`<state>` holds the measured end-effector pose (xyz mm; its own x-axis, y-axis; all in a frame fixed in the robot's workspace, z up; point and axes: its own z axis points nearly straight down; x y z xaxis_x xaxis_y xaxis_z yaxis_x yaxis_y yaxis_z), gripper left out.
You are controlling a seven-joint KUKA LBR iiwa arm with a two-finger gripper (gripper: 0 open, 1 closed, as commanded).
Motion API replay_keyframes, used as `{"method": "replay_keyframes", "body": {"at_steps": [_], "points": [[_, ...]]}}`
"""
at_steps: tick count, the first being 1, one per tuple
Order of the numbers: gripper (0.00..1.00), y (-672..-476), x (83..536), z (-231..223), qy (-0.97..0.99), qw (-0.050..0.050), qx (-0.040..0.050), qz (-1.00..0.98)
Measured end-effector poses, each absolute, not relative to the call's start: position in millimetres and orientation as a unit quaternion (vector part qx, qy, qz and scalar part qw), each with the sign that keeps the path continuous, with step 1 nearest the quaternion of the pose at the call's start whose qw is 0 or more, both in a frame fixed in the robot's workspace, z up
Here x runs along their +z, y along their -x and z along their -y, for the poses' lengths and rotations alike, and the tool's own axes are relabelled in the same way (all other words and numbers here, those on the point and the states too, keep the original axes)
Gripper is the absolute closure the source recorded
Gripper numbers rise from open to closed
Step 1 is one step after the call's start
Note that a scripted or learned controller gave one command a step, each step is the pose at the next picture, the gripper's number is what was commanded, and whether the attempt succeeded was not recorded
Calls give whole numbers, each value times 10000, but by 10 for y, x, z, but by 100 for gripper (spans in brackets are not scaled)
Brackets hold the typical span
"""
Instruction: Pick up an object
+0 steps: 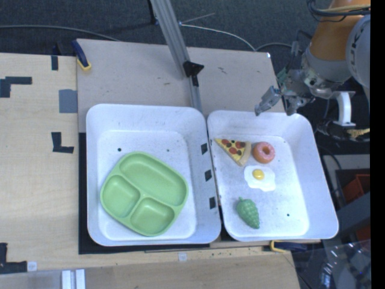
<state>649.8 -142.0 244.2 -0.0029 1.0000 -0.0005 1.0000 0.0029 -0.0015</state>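
The right bin (301, 131) holds a pizza slice (233, 149), a pink donut (263, 152), a fried egg (260, 177) and a green bumpy fruit (248, 213). My gripper (278, 104) hangs over the bin's far rim, above and behind the donut. Its two grey fingers stand apart with nothing between them, so it is open. It touches none of the items.
The left bin (96, 131) holds a green divided plate (144, 192). A slanted metal pole (174, 35) rises behind the bins, ending at the seam between them. The arm's orange band (340, 23) is at the upper right. Cables lie on the dark floor beyond.
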Motion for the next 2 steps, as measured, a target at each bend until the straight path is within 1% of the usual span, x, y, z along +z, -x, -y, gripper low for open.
{"method": "replay_keyframes", "body": {"at_steps": [1,2], "points": [[0,-6498,2442,1421,7062,2,9,7080],[0,-6455,1965,1340,7064,20,23,7078]]}}
